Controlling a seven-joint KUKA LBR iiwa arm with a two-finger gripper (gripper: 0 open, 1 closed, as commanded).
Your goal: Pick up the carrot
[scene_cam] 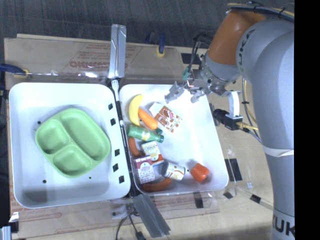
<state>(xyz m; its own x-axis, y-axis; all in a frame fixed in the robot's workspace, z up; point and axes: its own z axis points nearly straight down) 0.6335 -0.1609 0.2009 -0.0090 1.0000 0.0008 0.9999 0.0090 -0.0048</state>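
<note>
The tool (186, 92) hangs over the far edge of the right bin (212, 149), its 2 fingers spread apart with nothing between them. It sits beyond the carrot (147, 118), toward the arm's side, and apart from it.

The carrot lies in the right bin, slanted, with its upper end against the banana (133, 109). Taking the carrot as the landmark: the banana curves just beside it on the side toward the divider between the 2 bins, touching it. A white carton with a red pattern (167, 118) lies just beside the carrot on the arm's side. A green bottle (144, 133) lies across just in front of the carrot, nearly touching its lower end. Further toward the near edge from the carrot come a small white packet (150, 148), then a dark red box (145, 170) and a small can (174, 172) on its side. A sausage (157, 184) lies along the near wall, well away from the carrot. A red-orange round item (199, 172), perhaps a tomato, rests well apart from the carrot, toward the near corner on the arm's side.

Across the divider from the carrot, in the left bin (25, 104), sits a green 3-compartment plate (72, 141). Both bins rest on the desk (75, 54).
</note>
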